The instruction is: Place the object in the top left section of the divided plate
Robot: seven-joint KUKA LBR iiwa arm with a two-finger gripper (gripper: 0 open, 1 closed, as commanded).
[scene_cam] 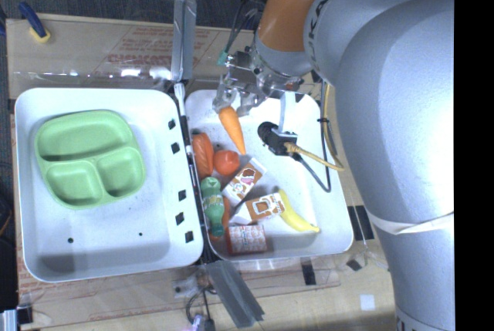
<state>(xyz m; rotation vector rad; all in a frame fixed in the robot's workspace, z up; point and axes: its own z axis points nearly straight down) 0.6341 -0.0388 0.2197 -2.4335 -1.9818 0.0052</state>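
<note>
A green divided plate [89,156] lies in the left bin [46,244], with one wide section at the back and two smaller ones in front. My gripper [233,101] hangs over the back of the right bin [332,233]. It is shut on the thick end of an orange carrot [232,130], which points down and toward the front. The carrot's tip hangs just above the other items, close to a red tomato [226,162].
The right bin holds an orange-red sausage-like piece [202,153], a green bottle [212,198], two small printed cartons [243,181] [265,206], a banana [293,217] and a can [247,238]. A raised divider [184,167] separates the bins.
</note>
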